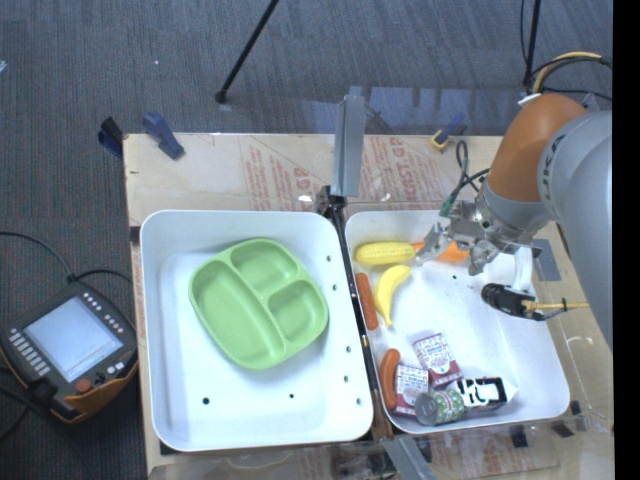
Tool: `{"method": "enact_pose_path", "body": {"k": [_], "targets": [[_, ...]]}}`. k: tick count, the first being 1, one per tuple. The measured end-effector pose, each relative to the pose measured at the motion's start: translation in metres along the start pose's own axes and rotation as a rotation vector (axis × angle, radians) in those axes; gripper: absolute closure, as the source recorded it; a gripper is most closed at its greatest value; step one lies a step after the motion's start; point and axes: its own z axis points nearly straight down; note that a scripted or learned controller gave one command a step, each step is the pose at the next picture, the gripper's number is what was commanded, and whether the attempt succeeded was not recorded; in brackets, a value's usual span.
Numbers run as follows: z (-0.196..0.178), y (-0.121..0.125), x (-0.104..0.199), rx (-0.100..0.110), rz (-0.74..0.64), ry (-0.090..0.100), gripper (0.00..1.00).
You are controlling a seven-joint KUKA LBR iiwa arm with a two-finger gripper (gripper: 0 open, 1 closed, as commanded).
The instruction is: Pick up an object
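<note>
Camera view: gripper (456,248) sits low over the right bin (555,368) at its 12 o'clock end. Jaws spread, nothing between them. An orange object (452,252), partly hidden, lies right at the tips; corn (384,253) and banana (389,290) just beside at 9 o'clock. Green tray (258,301) in left bin (160,368). Step looks like approach/pre-grasp. Next: settle over one item, close.
</note>
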Motion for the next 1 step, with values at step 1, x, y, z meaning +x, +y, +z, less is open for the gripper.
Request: {"method": "enact_pose_path", "body": {"k": [1], "targets": [[-0.0093, 0.0001, -0.0006, 0.000, 0.000, 0.000, 1.00]]}}
